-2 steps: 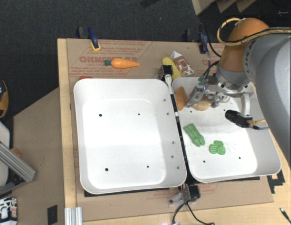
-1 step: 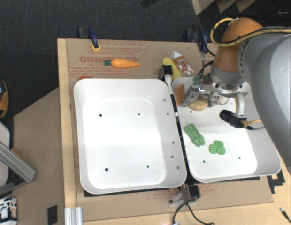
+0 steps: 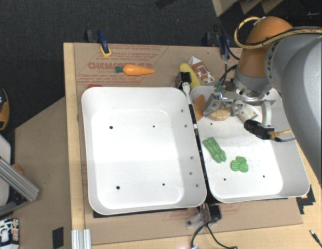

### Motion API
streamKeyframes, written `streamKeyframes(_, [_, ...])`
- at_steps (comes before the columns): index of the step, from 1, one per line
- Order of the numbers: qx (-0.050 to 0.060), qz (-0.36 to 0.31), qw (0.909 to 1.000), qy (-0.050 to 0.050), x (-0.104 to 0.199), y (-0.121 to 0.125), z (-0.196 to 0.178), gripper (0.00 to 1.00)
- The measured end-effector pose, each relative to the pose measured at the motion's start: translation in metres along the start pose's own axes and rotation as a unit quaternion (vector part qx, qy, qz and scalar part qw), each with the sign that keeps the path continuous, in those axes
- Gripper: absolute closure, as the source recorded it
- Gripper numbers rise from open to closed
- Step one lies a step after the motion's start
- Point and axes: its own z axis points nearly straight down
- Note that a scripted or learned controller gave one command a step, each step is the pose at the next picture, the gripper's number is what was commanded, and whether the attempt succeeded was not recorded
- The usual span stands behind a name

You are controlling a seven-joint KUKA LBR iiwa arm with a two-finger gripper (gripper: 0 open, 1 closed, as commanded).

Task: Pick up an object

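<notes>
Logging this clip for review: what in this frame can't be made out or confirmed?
- Gripper: whether its fingers grip anything; the wrist blocks them in the camera view.
- Tan object beneath it: identity unclear, partly covered by the gripper.
- Brown packet beyond the right bin: label too small to read.
- Yellow item beside it: a black piece hides its near end.

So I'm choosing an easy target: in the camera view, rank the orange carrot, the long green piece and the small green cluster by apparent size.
1. Orange carrot, lying on the board behind the bins.
2. Long green piece, in the right bin. It is close to the carrot, so this order is unsure.
3. Small green cluster, clearly the smallest.
</notes>
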Motion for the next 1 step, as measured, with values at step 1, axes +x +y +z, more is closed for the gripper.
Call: streamKeyframes(1, [-0.024, -0.007, 0.9997, -0.001, 0.0682, -0.005, -0.1014, 1.0])
